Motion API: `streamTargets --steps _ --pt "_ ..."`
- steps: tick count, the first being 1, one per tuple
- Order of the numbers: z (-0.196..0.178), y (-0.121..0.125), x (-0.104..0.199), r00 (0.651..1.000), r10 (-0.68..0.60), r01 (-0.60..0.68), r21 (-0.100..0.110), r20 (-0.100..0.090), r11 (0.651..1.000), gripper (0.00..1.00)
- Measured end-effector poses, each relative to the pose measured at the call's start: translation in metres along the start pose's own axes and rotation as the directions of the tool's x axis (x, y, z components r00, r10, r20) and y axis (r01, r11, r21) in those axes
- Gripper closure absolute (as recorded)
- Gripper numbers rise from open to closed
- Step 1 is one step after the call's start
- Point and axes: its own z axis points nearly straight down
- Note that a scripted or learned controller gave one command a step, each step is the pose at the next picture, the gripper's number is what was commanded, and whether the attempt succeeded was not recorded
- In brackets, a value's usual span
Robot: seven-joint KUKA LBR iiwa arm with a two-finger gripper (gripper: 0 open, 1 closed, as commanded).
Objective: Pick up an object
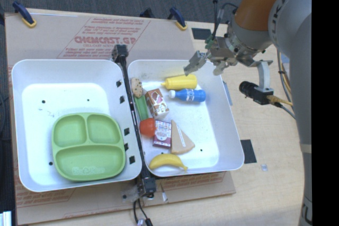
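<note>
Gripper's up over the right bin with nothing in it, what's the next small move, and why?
Probably lower the open gripper slightly down-left onto the yellow bottle: it lies just below the fingers, nearest of the items in the right bin.

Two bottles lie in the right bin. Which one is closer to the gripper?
The yellow bottle. It lies just below the gripper, toward the bin's far edge, while the blue bottle lies beyond it, nearer the camera.
</note>
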Motion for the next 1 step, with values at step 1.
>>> streamTargets --steps 1 --pt "0.1494 -0.0395 0.0236 1.0 0.0 0.0 -0.015 -0.001 1.0 0.0"
